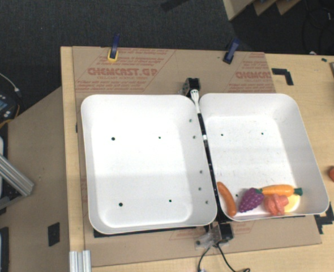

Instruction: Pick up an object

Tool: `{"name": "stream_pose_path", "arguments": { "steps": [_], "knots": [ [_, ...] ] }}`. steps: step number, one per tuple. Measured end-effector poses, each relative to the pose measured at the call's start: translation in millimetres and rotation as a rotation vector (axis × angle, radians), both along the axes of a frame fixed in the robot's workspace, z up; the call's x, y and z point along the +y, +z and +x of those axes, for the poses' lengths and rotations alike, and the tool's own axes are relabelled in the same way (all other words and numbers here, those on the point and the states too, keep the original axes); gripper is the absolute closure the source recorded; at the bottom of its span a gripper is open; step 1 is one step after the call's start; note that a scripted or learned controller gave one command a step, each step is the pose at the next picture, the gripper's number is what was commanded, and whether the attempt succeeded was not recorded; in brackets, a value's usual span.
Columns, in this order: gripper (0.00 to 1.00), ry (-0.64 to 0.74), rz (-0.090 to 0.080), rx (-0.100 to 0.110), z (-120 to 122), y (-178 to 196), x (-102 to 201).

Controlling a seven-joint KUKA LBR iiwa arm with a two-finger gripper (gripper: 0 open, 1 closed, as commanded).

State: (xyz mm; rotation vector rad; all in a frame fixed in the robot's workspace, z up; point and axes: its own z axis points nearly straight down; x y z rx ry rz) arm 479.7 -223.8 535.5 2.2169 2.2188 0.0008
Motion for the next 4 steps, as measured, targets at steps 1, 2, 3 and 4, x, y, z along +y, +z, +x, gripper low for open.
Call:
{"name": "stream_pose_path", "arguments": {
  "steps": [1, 2, 3, 4],
  "knots": [
    [1.00, -0.001, 0.005, 0.010, 0, -64, 0],
    [1.00, 0.000, -0.001, -0.003, 0, -36, 0],
    [1.00, 0.000, -0.001, -0.004, 0, -6, 0],
    [1.00, 0.000, -0.001, -0.002, 0, 0, 0]
  ]
}}
